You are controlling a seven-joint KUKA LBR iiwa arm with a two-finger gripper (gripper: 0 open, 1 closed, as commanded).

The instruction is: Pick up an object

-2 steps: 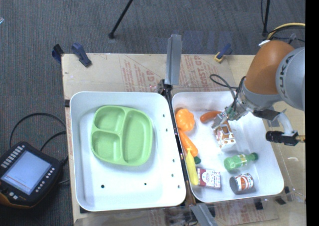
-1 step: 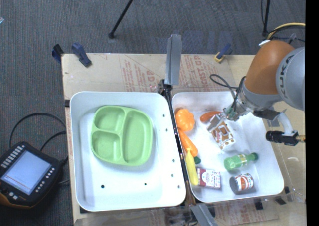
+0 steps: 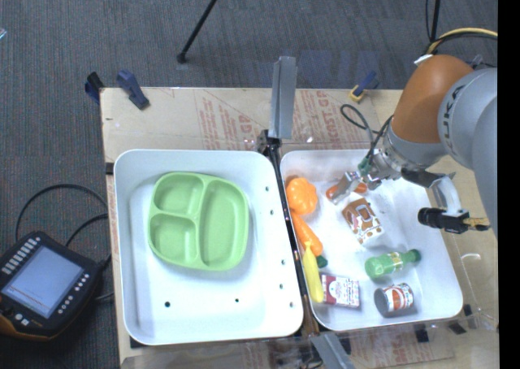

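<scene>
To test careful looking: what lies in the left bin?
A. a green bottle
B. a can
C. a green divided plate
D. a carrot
C. The green plate lies alone in the left bin; the can, bottle and carrot all lie in the right bin.

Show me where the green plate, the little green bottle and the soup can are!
green plate [image 3: 199, 219]: camera view, on the ridge between its compartments.
green bottle [image 3: 387, 263]: camera view, on the middle of its body.
can [image 3: 396, 300]: camera view, on its red label.
</scene>
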